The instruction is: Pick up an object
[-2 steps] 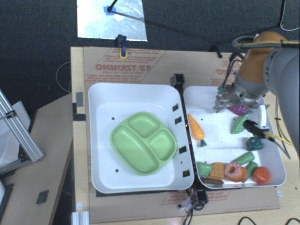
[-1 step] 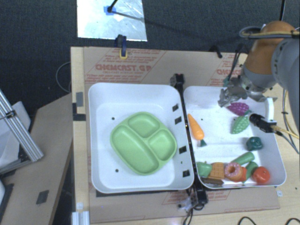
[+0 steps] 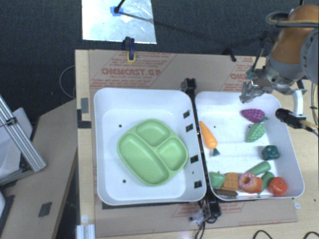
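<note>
**binwatcher:** In the right bin [image 3: 286,148], up near the far edge, sits the purple grape bunch [image 3: 253,115], and that looks like the likeliest target since it's the toy nearest the gripper [image 3: 247,94]. Just below it is the green bumpy fruit [image 3: 256,132], nearly touching. The orange carrot [image 3: 208,135] lies over by the divider, well apart from both.

**kuka_fan:** So how should the arm go about it? Looks a bit crowded.

**binwatcher:** My guess: it should come straight down on the grapes and keep the fingers clear of the green fruit below, or it'll nudge both. The real clutter is along the near edge, where the donut [image 3: 247,181], the tomato [image 3: 277,185] and a few other bits are jammed together. Bad place to try. The carrot would be an easy fallback, lots of bare floor around it.

**kuka_fan:** And the gripper itself? Open? Got anything?

**binwatcher:** It hangs over the far rim of that bin, up and a bit left of the grapes, not touching any toy as far as the view shows. Nothing sits between its tips. How far open it is, can't tell, too small and blurry.

**kuka_fan:** The left bin [image 3: 107,133]?

**binwatcher:** Just the green divided plate [image 3: 152,151].
</note>
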